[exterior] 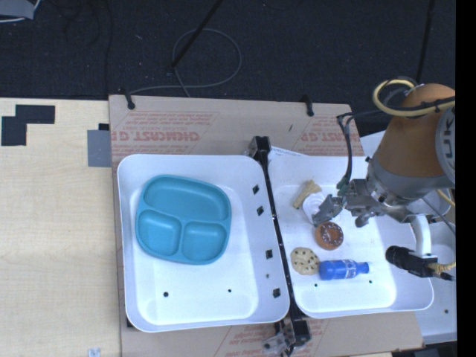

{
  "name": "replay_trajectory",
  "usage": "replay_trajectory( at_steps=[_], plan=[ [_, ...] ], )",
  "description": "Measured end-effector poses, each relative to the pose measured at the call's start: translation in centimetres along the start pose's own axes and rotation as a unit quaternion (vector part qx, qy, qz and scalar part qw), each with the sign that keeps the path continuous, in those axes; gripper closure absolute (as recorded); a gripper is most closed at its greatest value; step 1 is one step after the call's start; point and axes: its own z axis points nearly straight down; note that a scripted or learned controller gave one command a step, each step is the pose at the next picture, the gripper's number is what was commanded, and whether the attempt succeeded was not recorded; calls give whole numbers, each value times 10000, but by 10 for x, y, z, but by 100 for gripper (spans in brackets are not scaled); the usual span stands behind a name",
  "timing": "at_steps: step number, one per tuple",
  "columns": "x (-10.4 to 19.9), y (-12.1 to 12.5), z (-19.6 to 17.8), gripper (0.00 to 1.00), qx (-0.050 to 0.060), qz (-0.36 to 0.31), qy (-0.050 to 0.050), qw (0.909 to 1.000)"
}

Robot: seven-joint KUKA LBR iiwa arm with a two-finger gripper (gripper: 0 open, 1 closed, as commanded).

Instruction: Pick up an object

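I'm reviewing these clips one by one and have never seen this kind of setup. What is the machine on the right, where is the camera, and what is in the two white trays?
One fixed camera looks down at a slant. The grey and orange arm reaches in from the picture's right; its gripper hangs over the right bin.

That bin holds a brown round item, a cookie, a blue bottle lying down and a pale scrap. The left bin holds a blue divided plate.

I cannot tell if anything is held.
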Motion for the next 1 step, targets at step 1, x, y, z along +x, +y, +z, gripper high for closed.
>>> replay_trajectory(
  at_steps=[1],
  plan=[
    [0, 3, -6, 0, -58, -8, -5, 10000]
  ],
)
